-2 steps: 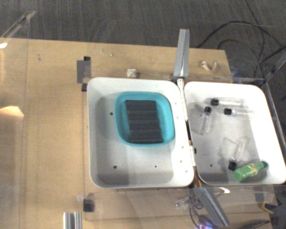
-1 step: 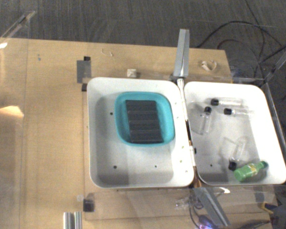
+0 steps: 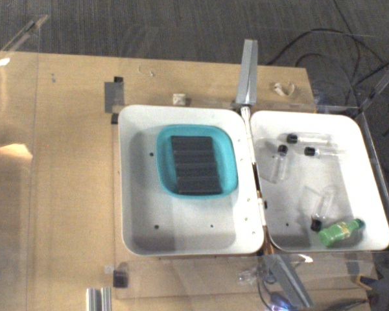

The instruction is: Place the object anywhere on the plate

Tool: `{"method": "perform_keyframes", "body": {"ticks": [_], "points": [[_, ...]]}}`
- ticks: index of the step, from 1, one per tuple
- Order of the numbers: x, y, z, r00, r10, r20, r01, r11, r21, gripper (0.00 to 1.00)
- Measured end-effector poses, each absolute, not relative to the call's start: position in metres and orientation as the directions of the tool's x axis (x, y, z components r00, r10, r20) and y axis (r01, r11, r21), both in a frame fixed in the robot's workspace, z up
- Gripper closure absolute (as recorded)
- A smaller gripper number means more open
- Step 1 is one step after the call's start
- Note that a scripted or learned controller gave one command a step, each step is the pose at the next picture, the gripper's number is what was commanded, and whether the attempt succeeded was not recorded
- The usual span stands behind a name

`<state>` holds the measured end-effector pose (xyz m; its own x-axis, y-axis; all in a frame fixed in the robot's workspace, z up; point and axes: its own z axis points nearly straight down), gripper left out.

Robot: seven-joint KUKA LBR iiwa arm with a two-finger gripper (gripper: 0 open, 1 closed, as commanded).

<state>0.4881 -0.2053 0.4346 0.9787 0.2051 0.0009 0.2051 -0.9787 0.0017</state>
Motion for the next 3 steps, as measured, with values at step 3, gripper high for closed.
{"method": "perform_keyframes", "body": {"ticks": [3], "points": [[0.488,-0.205,0.435,0.979,0.204,0.002,0.204,-0.979,0.001,0.00]]}}
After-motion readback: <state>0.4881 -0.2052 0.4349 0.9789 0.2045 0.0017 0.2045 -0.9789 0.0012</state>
